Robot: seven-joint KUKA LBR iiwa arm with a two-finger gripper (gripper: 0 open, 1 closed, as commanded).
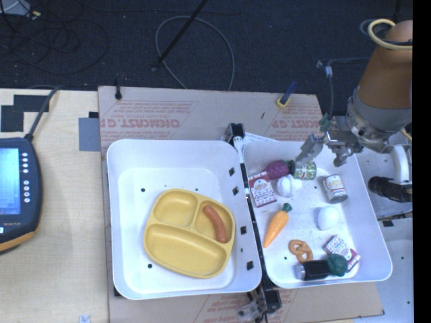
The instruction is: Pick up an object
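We observe the two-finger gripper (322,147) spread wide, holding nothing, above the right white bin's (377,247) far end. The small green-labelled can (304,171) sits against crowded neighbours; we judge a descent could knock it aside.

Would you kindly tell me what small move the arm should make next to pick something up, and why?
Probably lower the tool a little toward the small can. It sits over the right bin's far edge, nothing shows between its fingers, and that can lies nearest.
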